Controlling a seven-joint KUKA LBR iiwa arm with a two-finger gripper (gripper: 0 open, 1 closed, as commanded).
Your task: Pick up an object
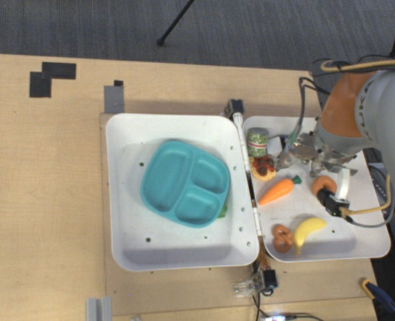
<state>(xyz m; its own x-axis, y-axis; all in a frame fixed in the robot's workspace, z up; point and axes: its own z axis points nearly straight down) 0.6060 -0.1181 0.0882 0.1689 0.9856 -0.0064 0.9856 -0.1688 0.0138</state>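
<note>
Two white bins sit side by side on the wood bench. Left bin (127, 246) holds a teal tray (186, 182) w/ three compartments, lying flat near the bin's middle; a bit of green pokes out from under its lower right edge, can't tell what it is.

Right bin (371, 243) holds the small items. Can (258, 141) w/ green label is at upper left, close to the divider btwn bins. Just below it, touching or nearly so, a small red-and-yellow item (263, 168), too small to identify. Carrot (276, 190) lies slanted near bin centre, green tip pointing up-right. Banana (308, 230) lies at lower middle, and a brown donut-like piece (282, 238) sits just left of it, about touching. An orange-brown round item (322, 183) is right of the carrot, beside a black-and-white part of the tool.

Arm (378, 109) comes in from the right, orange band over the upper right part of the right bin. Gripper (316, 154) is low over that bin, above and right of the carrot, near the can and the round item. Wrist body hides the tips, so whether they're spread or pressed together: can't tell. Nothing visibly pinched. A cable loops from the wrist down past the banana's right side.
</note>
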